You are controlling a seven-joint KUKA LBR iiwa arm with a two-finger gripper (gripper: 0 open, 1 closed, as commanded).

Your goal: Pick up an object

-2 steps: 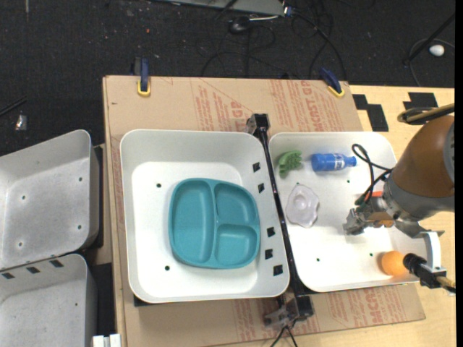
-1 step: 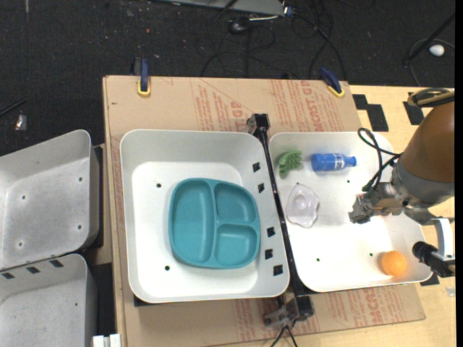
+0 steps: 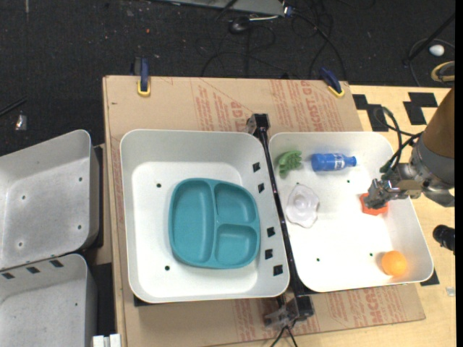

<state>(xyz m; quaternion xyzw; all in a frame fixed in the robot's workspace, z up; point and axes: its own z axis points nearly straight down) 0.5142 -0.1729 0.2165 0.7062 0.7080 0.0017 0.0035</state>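
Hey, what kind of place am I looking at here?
Probably a robotics lab bench set up for grasping trials: two white bins clamped on cardboard, a robot arm reaching in, and loose cables on the dark floor.

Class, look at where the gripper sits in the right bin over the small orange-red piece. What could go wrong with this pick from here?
1. The gripper sits right over the orange-red piece, which looks small and flat, so the grasp may slip off or miss it.
2. That piece lies near the right bin's sloped side wall, which may obstruct the gripper.
3. The orange ball nearby could roll if the bin is bumped.
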